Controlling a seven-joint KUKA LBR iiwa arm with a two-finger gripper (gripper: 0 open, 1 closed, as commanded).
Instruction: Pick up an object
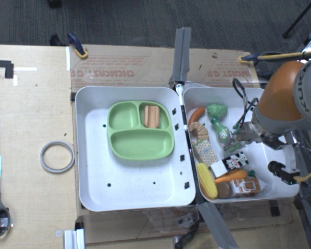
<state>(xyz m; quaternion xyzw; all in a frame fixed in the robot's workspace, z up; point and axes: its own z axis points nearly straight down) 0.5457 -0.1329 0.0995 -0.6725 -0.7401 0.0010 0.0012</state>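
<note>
Underneath, probably plywood bench point(31, 118), dark carpet point(145, 9).

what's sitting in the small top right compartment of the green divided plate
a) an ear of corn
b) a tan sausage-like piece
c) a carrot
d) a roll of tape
b: a tan sausage-like piece lies in the small upper right compartment of the green divided plate in the left bin.
</note>
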